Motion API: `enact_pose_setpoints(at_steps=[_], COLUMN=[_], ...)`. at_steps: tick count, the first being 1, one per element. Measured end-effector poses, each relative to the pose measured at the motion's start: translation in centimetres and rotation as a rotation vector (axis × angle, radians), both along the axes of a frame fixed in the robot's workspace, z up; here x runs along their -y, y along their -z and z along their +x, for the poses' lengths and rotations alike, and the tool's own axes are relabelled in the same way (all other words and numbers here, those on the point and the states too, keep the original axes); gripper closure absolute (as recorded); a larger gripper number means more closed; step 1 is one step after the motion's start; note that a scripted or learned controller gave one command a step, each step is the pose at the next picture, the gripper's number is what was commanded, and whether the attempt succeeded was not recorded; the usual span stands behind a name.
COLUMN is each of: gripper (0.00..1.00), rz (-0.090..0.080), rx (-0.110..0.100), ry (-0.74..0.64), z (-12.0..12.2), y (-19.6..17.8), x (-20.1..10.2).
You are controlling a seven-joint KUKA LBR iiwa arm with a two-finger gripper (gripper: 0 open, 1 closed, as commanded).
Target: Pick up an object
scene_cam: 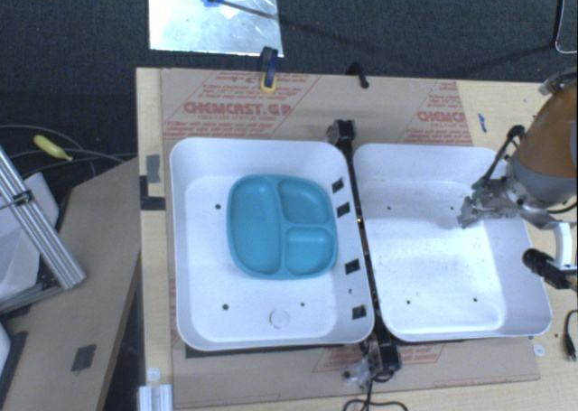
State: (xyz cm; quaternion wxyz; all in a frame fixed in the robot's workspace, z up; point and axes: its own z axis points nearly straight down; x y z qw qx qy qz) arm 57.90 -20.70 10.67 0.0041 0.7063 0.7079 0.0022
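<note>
Dark carpet all round, with a cardboard-topped bench in the middle carrying two shallow white plastic bins side by side. Only one camera here, looking down at a slant.

So the left white bin has a teal plastic divided plate with three compartments sitting flat near its middle, plus a small whitish round thing near the front wall that's too faint for me to identify. The right white bin looks like bare floor to me, just a few dark specks.

Meanwhile the grey two-finger gripper is hanging over the right bin, up toward its far right part, well apart from the plate. It's a dark metallic blob from this angle and I honestly can't tell how it's set, and I see nothing in it.

What could go wrong: if it drops where it is now, I reckon it grabs air, since the plate is over the divider in the other bin. And even if it gets there, a flat plate with a low rim seems like a slippery thing to pinch, so it could skid or tip out.
</note>
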Motion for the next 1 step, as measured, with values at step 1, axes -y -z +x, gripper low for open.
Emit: enact_pose_setpoints(at_steps=[1], gripper=[1.0], rz=[0.004], rx=[-0.011], ry=[0.003], z=[-5.97], y=[2.35], x=[-2.05])
